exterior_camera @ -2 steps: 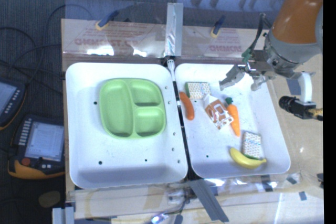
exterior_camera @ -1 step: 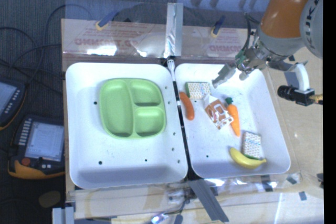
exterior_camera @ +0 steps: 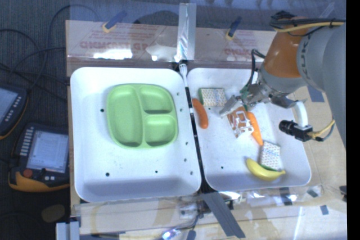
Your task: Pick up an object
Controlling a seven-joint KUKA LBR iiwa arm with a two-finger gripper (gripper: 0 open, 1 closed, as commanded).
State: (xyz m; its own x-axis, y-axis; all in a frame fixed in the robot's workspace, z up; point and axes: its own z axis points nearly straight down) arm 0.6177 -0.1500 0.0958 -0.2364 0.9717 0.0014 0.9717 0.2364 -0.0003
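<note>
The right bin [exterior_camera: 292, 177] holds several items. My gripper [exterior_camera: 237, 106] hangs over its middle, open, with nothing between its fingers. Just below its fingertips lies a white and orange patterned piece [exterior_camera: 241, 123], with an orange carrot [exterior_camera: 256, 128] against its right side. A second orange carrot [exterior_camera: 200, 113] lies by the bin's left wall. One green-and-white patterned box [exterior_camera: 212, 97] sits left of the gripper. Another patterned box [exterior_camera: 271, 154] and a yellow banana [exterior_camera: 263, 170] lie near the front right corner.
The left bin [exterior_camera: 90, 166] holds a green divided plate [exterior_camera: 142, 115]. A low wall [exterior_camera: 191, 121] separates the two bins. The arm's grey body and orange band [exterior_camera: 281, 59] lean over the right bin's far right side, with a black cable fitting [exterior_camera: 293, 128] beside it.
</note>
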